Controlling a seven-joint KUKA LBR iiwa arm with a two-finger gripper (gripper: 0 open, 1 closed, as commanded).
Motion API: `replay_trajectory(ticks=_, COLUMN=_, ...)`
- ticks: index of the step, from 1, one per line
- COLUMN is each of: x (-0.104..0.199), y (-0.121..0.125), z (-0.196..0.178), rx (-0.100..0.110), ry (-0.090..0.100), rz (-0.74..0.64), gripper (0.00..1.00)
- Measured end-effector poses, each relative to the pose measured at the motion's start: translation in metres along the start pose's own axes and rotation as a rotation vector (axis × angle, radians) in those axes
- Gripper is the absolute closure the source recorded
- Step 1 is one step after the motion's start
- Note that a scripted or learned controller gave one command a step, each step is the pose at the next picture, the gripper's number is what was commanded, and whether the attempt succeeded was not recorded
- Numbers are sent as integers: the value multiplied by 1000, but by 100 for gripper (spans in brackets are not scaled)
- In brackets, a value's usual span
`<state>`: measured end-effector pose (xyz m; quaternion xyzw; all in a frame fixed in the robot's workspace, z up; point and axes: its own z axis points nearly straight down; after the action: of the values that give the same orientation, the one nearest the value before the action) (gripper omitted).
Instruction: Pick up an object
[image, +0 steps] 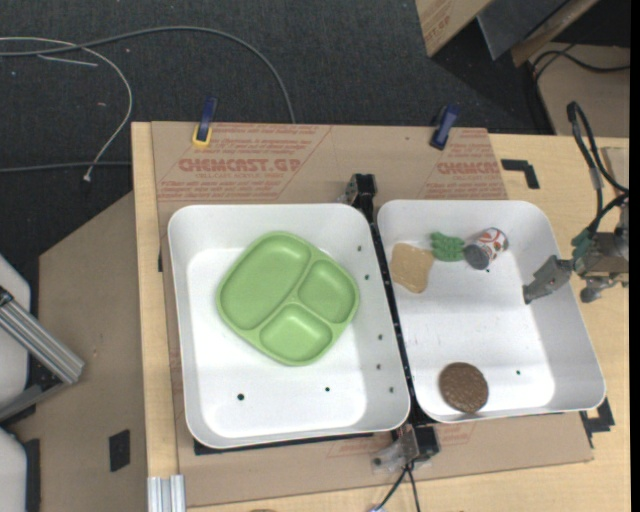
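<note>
- My pincer (545, 281) hangs at the right bin's (520, 395) right rim, over no item yet; I cannot tell how it is set.
- That bin holds my candidates: tan piece (411, 267), green toy (448, 246), small round toy (489, 241), brown disc (464, 387).
- The left bin (200, 400) carries a green divided plate (288, 297).

A wooden bench (100, 330) bears a printed cardboard sheet (300, 160) under two white bins (200, 330) side by side.
</note>
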<state>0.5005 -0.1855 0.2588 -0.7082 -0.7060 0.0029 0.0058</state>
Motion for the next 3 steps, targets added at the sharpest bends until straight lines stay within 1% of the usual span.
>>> replay_trajectory(ticks=1, x=0, y=2, z=-5, rx=-11, ry=-3, rz=-3, gripper=0)
replay_trajectory(ticks=2, x=9, y=-3, z=52, rx=-6, ry=0, rz=-3, gripper=0)
replay_trajectory(ticks=3, x=11, y=-2, z=115, rx=-4, ry=0, rz=-3, gripper=0)
